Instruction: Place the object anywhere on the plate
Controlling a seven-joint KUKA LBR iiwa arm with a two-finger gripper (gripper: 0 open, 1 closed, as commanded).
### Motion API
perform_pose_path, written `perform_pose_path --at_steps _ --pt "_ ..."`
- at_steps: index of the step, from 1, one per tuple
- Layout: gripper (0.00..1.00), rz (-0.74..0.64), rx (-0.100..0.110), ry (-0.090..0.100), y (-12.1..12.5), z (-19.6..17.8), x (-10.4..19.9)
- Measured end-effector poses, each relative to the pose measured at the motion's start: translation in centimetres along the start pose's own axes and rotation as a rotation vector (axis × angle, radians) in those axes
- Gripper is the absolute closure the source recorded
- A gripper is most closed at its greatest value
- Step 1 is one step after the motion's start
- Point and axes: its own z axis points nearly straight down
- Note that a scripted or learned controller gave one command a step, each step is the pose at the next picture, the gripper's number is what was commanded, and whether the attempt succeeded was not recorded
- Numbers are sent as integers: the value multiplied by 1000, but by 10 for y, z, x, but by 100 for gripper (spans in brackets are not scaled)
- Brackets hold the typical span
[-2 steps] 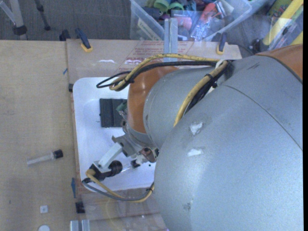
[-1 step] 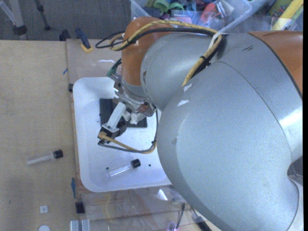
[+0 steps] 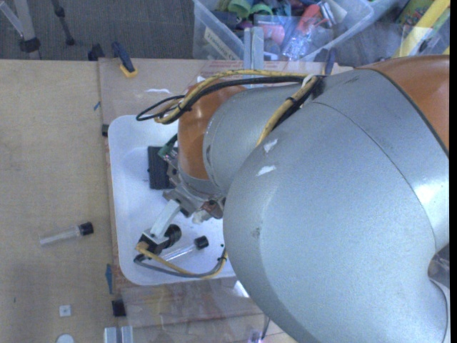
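Two clear tubes with black caps lie here. The capped tube (image 3: pixel 187 248) is in the white bin (image 3: pixel 131 191) near its front edge, its long axis almost level across the view and its cap to the right. The second tube (image 3: pixel 64 234) lies on the bench (image 3: pixel 50 141), left of the bin. The grey arm (image 3: pixel 321 213) bends low over the bin, wrist aimed down-left. Its gripper (image 3: pixel 194 204) sits close beside the capped tube — open or closed, I cannot tell.

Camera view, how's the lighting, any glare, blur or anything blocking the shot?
Camera view: even, soft light; small glare spots on the grey arm, which looms close and covers much of the white bin; the picture is slightly soft overall.
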Motion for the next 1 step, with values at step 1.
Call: perform_pose_path --at_steps 1 --pt "100 -362 1 0 -29 -30 -42"
